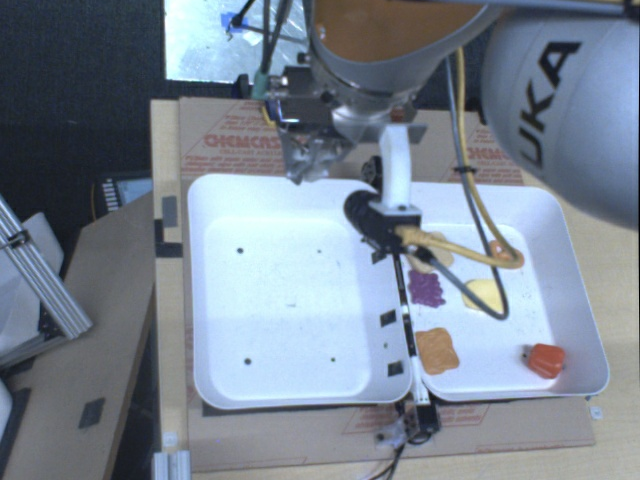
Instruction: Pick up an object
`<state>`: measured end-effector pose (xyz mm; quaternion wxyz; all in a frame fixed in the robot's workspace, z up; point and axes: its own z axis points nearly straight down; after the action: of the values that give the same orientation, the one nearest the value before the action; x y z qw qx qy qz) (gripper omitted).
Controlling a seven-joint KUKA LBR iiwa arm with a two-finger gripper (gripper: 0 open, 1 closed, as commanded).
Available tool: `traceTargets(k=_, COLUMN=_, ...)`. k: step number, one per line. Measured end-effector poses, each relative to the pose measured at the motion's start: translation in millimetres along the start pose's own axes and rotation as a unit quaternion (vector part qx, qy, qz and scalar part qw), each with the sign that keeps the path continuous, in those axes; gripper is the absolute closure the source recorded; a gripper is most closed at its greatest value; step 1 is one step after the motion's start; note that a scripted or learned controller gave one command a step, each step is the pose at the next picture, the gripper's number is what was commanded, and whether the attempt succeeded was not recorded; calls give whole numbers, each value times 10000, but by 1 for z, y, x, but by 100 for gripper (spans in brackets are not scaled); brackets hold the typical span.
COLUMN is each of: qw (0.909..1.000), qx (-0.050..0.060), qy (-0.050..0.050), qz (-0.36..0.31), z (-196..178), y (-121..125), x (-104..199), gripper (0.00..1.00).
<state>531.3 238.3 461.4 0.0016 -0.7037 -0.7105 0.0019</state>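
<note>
Poised over the back edge of the left shallow white bin (270, 308): grey two-finger gripper (310, 163), jaw state impossible to tell. In the right shallow white bin (570, 268): purple lump (427, 288) mid-bin, pale yellow piece (485, 293), tan chunk (437, 349), red-orange block (546, 359) by the front right corner.

A robotics laboratory: a KUKA arm (560, 88) works above two white bins (215, 298) on a cardboard-lined bench (165, 218), beside aluminium framing (40, 288) and exposed cabling (470, 208).
</note>
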Motion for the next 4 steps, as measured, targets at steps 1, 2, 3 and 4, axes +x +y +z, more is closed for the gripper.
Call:
traceTargets(k=1, qw=10000, qx=-71, qy=24, qz=18, z=-78, y=4, x=-4, gripper=100)
traceTargets(k=2, qw=10000, qx=-49, qy=19, qz=5, z=-86, y=4, x=-4, gripper=100)
traceTargets(k=3, qw=10000, qx=-30, qy=1, qz=82, z=-74, y=-31, x=-93, gripper=100)
traceTargets(k=4, qw=10000, qx=-30, qy=20, qz=-15, z=-73, y=-39, x=0, gripper=100)
